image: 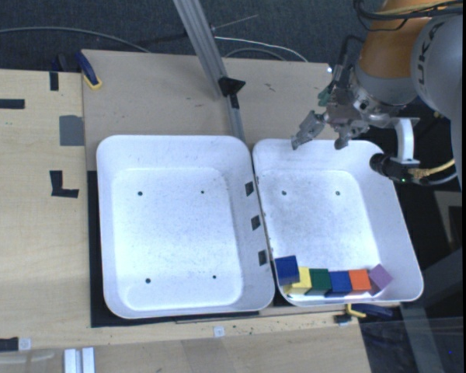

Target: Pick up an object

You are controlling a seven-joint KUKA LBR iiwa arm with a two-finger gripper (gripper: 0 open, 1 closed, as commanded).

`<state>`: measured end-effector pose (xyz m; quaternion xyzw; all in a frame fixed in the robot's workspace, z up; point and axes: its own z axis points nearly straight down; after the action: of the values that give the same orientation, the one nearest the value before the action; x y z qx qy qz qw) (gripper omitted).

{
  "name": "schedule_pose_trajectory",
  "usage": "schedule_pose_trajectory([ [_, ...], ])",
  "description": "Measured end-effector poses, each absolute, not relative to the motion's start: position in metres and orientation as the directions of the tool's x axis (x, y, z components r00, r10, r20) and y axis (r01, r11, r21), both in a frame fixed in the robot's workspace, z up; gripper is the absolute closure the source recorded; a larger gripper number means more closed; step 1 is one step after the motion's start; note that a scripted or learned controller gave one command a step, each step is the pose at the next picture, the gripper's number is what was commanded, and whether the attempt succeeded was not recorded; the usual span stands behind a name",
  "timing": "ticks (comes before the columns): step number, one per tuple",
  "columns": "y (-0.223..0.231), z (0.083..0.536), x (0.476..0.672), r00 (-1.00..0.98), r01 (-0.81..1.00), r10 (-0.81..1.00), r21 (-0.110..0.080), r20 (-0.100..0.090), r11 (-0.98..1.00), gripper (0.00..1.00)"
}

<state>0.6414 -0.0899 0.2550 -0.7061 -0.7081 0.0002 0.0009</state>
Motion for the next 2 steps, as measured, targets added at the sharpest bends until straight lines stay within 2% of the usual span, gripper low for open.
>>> schedule_pose_trajectory([
  [1,-0.108,0.133,0.64,0.0,1.0,1.0,-0.01,-0.001,0.0,0.0],
  [2,-0.157,0.094,0.617,0.003,1.0,1.0,-0.007,-0.002,-0.003,0.0],
])
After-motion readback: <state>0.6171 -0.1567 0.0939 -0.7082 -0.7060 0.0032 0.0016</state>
